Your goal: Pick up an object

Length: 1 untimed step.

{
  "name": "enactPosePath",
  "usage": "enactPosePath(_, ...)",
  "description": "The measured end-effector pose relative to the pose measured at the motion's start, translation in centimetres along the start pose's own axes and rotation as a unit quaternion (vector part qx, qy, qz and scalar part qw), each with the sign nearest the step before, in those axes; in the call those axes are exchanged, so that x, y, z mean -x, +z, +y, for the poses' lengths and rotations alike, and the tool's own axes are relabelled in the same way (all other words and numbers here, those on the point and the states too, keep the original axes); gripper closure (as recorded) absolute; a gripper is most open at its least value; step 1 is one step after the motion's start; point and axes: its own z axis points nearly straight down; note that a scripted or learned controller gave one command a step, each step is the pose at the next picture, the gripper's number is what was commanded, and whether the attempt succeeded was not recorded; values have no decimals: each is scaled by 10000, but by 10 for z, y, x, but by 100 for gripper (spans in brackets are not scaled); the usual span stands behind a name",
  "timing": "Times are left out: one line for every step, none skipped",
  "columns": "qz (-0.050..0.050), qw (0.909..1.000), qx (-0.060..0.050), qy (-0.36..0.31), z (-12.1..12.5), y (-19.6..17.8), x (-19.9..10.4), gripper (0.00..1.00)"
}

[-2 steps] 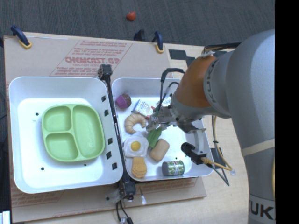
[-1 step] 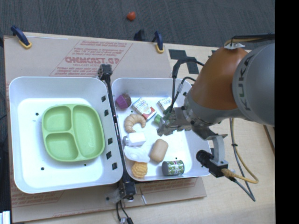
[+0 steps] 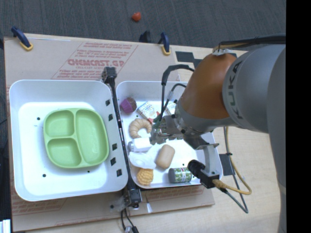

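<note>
The arm reaches from the right over the right bin [image 3: 146,87]. My gripper [image 3: 156,132] hangs low in the middle of that bin, just right of a white object [image 3: 140,143] and below a croissant [image 3: 139,126]. A tan potato-shaped piece [image 3: 165,156] lies just below the gripper. A purple item [image 3: 128,105] sits at the bin's upper left, a flat wrapper [image 3: 146,111] beside it. At the bin's front lie a yellow corn piece [image 3: 145,176] and a green can [image 3: 181,175]. Nothing shows between the fingers.
The left bin [image 3: 19,144] holds a green divided plate [image 3: 76,137]. Clamps hold the cardboard sheet [image 3: 92,57] at its back edge. A small red object [image 3: 137,17] lies on the dark floor beyond the bench. Cables trail off the bench at the front right.
</note>
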Motion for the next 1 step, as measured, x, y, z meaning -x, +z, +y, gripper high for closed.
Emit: enactPosePath(-2,10000,-15,5,-1,13,26,100)
